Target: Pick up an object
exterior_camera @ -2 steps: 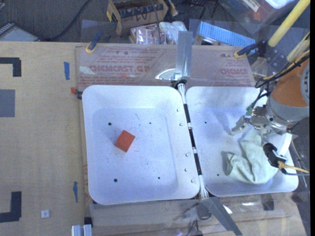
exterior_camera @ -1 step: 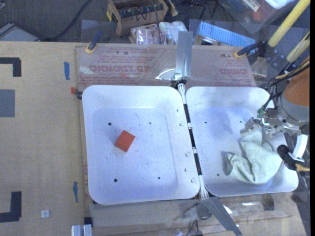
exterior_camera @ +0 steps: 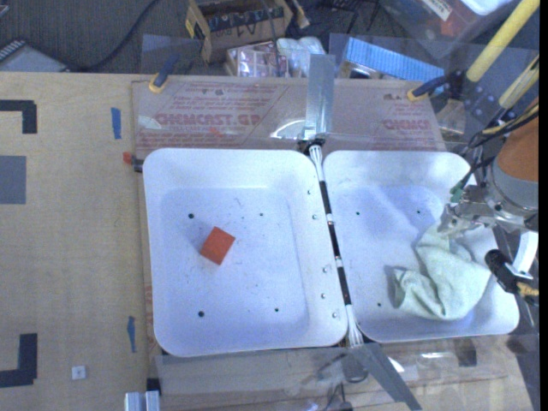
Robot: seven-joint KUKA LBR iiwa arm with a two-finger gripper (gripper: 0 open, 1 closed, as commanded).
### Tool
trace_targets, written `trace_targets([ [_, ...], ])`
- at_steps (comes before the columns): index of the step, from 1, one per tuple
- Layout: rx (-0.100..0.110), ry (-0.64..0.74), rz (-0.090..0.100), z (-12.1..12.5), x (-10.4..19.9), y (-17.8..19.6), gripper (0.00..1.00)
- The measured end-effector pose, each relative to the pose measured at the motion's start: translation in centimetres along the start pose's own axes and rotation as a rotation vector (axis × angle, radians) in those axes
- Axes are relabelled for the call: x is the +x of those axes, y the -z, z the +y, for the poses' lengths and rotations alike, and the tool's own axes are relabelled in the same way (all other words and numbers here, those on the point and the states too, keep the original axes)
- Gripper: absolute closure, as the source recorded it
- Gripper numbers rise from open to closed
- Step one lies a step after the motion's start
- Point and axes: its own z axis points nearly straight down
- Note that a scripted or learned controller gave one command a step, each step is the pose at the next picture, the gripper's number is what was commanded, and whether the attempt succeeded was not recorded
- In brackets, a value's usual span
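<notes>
My jaws [exterior_camera: 458, 221] hang over the right-hand shallow white plastic bin [exterior_camera: 377, 174], close to its right wall, and the crumpled pale green cloth [exterior_camera: 438, 279] lies directly below and a little toward the near edge from them. Its top corner reaches up to about where my tips are, though I cannot tell whether they touch it. How far my jaws are parted I cannot tell either; the metal parts there are too small and tangled with cables to read, and I see nothing clearly held between them.

The cloth spreads from the right wall toward the bin's middle, its long axis running roughly along the near edge, with a darker fold at its left end. It is by far the nearer candidate.

The small orange-red cube [exterior_camera: 217, 246] sits well apart in the left-hand white bin [exterior_camera: 171, 178], beyond the divider [exterior_camera: 330, 229] between the two. For the cloth, I judge a short drop is all that is needed; the bin's right wall is the only thing crowding me.
</notes>
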Motion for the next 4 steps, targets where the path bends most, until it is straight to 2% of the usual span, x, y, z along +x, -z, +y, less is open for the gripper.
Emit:
trace_targets([
  [1, 0.001, 0.241, 0.001, -0.3, 4.5, 23.8, 1.00],
  [2, 0.003, 0.646, 0.004, -2.3, 6.7, 22.2, 1.00],
  [3, -0.004, 0.904, 0.000, 0.9, 10.3, 22.0, 1.00],
  [4, 0.002, 0.730, 0.004, -2.9, 10.4, 18.0, 1.00],
])
